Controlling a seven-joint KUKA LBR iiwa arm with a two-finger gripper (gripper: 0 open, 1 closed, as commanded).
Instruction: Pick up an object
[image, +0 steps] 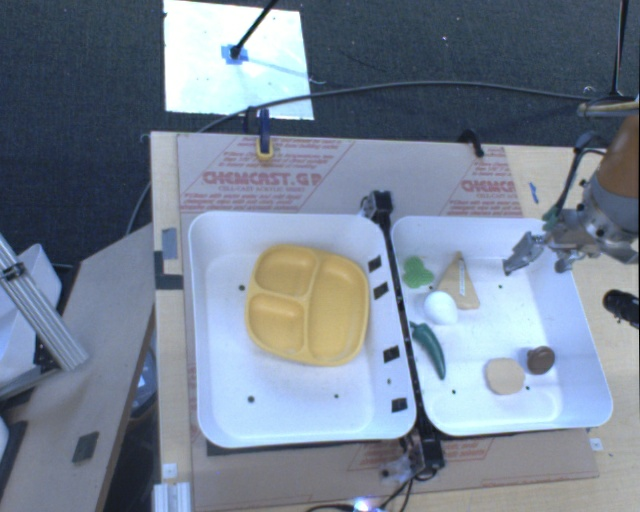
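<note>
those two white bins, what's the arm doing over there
The gripper hangs open over the upper right corner of the right bin, holding nothing. Below it lie a white egg, a tan wedge, a green pepper, a green leafy piece, a tan round piece and a small brown piece. The left bin holds a yellow divided plate.

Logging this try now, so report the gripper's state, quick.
Gripper: jaws open, nothing between them, over the upper right part of the right bin.
</note>
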